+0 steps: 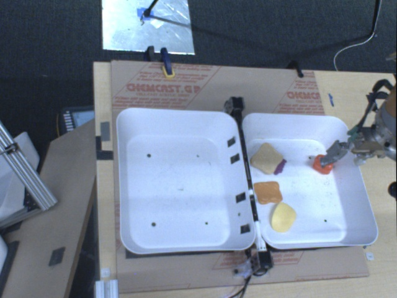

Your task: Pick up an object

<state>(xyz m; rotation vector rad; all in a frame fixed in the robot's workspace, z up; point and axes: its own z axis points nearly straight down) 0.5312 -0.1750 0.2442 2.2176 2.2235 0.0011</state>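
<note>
We log the fingers over the right bin, at a red object; their opening we cannot tell. Also there: tan piece, orange slab, yellow disc.

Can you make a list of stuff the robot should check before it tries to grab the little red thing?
1. Gripper sits right by the red thing: ok.
2. Red thing between the fingers: cannot tell.
3. Red thing has space around it, away from the tan lump and purple bit: ok.
4. Orange piece and yellow piece out of the arm's way: ok.
5. Red thing lies inside the right bin: ok.
</note>
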